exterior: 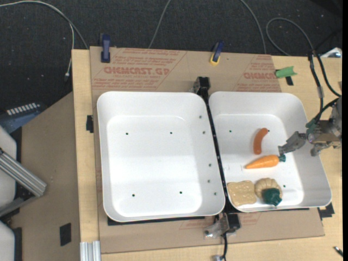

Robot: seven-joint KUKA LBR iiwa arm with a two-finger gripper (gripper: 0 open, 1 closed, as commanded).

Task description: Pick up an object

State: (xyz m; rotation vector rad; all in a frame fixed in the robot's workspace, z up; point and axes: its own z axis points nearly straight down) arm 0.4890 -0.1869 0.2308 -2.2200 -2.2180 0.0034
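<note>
In the right bin [304, 113] lie an orange-red sausage [261, 139], an orange carrot [262, 162] with a green top, a tan slice of bread [241, 192] and a round beige piece with a green end [269, 190]. My gripper [288, 145] reaches in from the right, low over the right bin. Its tip is just above the carrot's green top and to the right of the sausage. Nothing shows in its grasp.
The left bin [109, 162] sits beside the right one, with a black clamp [202, 85] at the far end of the seam and another [228, 222] at the near end. Cables [318, 86] hang by the arm at the right.
</note>
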